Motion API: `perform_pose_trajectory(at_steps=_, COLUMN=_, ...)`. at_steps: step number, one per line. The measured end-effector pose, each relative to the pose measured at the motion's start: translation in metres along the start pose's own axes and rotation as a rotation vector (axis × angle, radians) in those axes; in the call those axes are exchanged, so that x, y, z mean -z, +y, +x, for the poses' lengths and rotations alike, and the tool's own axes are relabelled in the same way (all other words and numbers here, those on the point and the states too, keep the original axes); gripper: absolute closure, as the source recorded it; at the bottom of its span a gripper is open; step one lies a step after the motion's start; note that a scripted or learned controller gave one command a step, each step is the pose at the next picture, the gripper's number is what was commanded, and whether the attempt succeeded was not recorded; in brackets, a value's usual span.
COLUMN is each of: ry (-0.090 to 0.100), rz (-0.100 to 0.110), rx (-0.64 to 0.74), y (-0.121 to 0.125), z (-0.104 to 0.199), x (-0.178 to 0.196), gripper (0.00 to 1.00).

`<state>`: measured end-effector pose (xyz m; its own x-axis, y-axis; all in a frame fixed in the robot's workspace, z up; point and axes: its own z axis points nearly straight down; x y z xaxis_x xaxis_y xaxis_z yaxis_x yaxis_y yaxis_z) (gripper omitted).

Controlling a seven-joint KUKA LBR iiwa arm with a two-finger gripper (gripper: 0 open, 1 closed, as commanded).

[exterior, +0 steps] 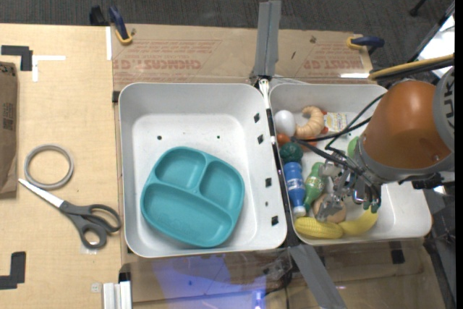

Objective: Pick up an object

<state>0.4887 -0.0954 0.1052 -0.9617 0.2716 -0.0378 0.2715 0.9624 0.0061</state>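
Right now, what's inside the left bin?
One teal divided plate lies in the left bin, its three sections bare. Whatever is under the plate is covered.

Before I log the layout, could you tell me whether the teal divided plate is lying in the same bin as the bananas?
No. The teal divided plate lies in the left bin, while the bananas lie in the right bin.

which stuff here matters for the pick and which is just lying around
For the job: gripper, right bin, croissant, white egg, blue bottle, corn cob, banana.

Lying about: teal divided plate, left bin, scissors, tape roll, blue clamps.
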Motion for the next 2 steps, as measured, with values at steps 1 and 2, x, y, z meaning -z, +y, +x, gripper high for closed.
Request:
perform_pose_trajectory(at_steps=1, ry=-0.001, rz=0.001, rx=0.012, y=0.0, z=0.0, x=0.0, gripper=0.0)
perform_pose_trajectory(at_steps=2, ry=-0.017, rz=0.002, rx=0.01, y=-0.001, z=-0.005, x=0.011, gripper=1.0)
